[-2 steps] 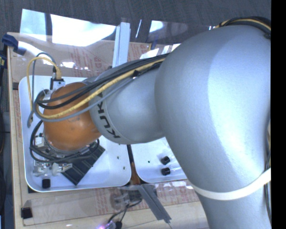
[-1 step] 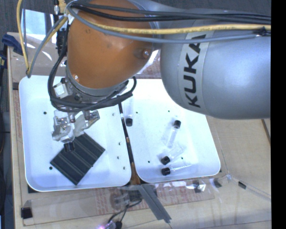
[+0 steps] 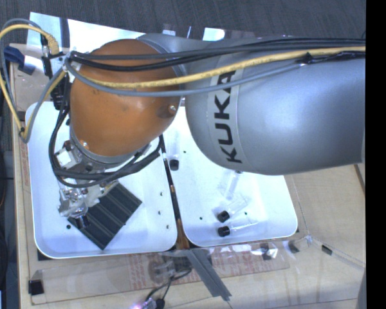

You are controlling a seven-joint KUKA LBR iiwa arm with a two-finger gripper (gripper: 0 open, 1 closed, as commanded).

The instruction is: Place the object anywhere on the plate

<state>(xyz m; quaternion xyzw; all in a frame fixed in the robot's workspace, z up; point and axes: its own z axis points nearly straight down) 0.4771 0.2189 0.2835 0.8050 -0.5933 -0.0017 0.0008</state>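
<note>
The claw (image 3: pixel 77 205) hangs low in the left bin (image 3: pixel 42 240), over the edge of a dark ribbed plate (image 3: pixel 112 214). Its grip state I cannot tell. Small clear black-capped items (image 3: pixel 224 232) lie in the right bin (image 3: pixel 280 201), probably light, slippery, best pinched across the body.

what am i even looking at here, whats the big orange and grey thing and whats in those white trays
The big grey and orange thing is a robot arm, a KUKA by the lettering on it. It reaches in from the right of the picture, which one fixed camera takes from above the bench, looking down at a slant. At the arm's end, low over the left white bin, is its gripper; cables and the wrist hide its tip, so I cannot tell whether it holds anything. Next to it in that bin lies a dark ribbed rectangular piece, perhaps the plate. The right bin holds a few small clear and black items, too small to identify.
</note>
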